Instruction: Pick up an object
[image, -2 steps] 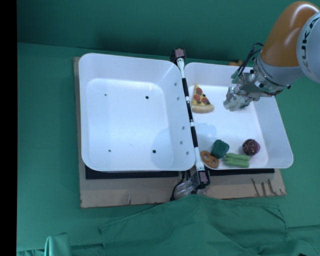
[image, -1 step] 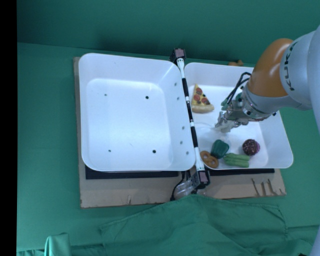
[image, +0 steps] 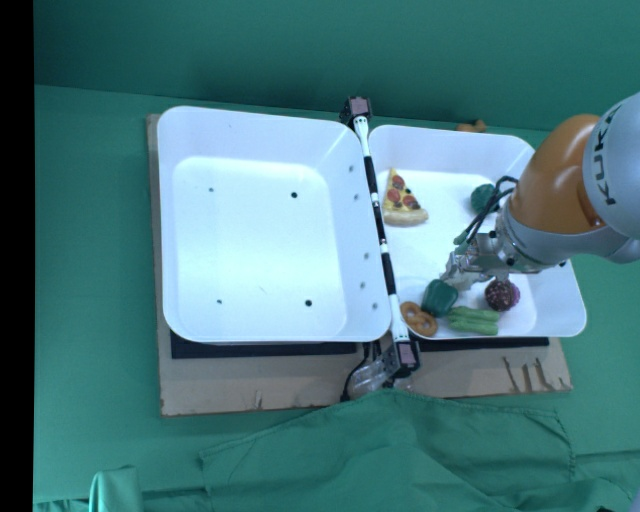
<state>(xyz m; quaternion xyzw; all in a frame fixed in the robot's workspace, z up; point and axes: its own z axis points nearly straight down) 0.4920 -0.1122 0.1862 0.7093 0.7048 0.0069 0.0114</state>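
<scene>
Camera view: gripper (image: 470, 268) sits low in right bin (image: 555, 300), just above dark green pepper (image: 438, 297); finger state: we cannot tell. Pepper lies near bin's front edge, between pretzel (image: 418, 319) and green pod (image: 473, 320). We judge it light, stiff, smooth, likely slippery; grip across its short width. Long axis runs approx. diagonal, lower-left to upper-right.

Arm reaches in from the right

Grey arm (image: 590, 200), orange band above the wrist, angles its pincer (image: 462, 268) down and leftward.

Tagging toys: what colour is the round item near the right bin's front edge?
Dark red berry, speckled; camera view.
</scene>
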